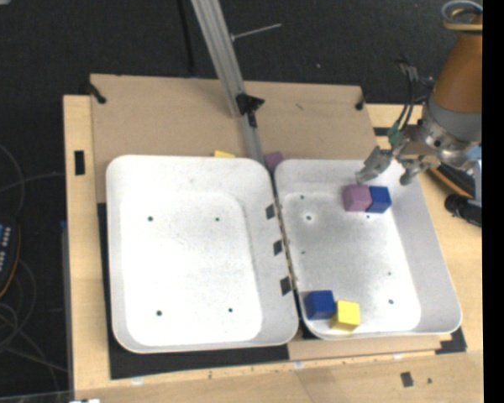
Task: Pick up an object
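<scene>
hovering above the far corner of the right shallow white plastic bin (pixel 403 309), your two-finger gripper (pixel 392 168) has its fingers spread apart, gripping nothing. just below it in that bin, a small purple block (pixel 356 197) touches a small blue cube (pixel 379 199). bring the fingers down squarely over one block so you don't nudge its neighbour. another blue cube (pixel 320 303) and a small yellow cube (pixel 348 313) sit together at the bin's near edge. the fingertips look blurred, and the arm is cut off at the frame's side.
</scene>
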